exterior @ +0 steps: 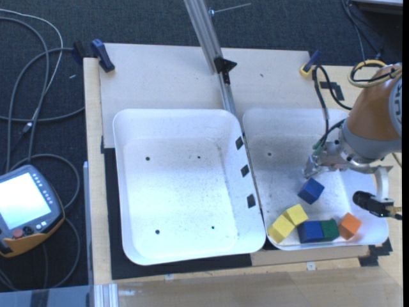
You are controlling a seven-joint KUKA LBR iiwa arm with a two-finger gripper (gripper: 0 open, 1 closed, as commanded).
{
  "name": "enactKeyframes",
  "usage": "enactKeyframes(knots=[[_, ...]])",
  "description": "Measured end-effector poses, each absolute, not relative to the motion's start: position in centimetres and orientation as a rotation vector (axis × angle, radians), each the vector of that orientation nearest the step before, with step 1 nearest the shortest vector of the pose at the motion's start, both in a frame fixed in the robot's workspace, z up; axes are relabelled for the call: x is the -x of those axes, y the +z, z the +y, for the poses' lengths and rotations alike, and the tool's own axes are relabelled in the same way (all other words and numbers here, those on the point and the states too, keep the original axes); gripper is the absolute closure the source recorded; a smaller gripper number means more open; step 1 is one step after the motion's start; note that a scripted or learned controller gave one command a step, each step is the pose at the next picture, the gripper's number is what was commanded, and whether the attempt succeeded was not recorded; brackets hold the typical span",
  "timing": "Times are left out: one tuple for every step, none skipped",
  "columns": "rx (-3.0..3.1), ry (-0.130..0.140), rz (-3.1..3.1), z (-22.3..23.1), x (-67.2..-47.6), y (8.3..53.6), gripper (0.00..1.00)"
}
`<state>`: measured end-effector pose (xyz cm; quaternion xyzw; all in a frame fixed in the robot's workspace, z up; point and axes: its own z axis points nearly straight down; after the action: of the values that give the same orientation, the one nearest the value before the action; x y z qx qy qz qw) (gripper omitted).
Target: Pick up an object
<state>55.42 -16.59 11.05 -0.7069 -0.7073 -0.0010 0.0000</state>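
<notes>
My gripper [315,169] hangs over the right bin [275,139], near its right side, at the end of the grey arm with the orange band. A small blue cube [311,190] sits tilted directly below the gripper, touching or almost touching its tip. I cannot tell whether the cube is held. Along the bin's front edge lie two yellow blocks [287,222], a larger blue block [311,231], a green block [329,229] and an orange block [349,225].
The left bin [128,133] lies beside the right one, across a divider with black clips [245,170]. A metal pole [203,27] slants in from the top to the bins' back edge. A teach pendant [25,206] and cables lie on the floor at left.
</notes>
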Motion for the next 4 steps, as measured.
enactKeyframes(knots=[[2.221, -0.003, -2.221, -16.6, -55.4, 11.0, 0.00], [2.216, 0.002, -2.218, -13.8, -51.8, 9.9, 0.00], [2.220, -0.003, -2.222, -13.9, -52.0, 11.0, 1.00], [2.214, -0.014, -2.236, -5.3, -54.4, 20.4, 1.00]])
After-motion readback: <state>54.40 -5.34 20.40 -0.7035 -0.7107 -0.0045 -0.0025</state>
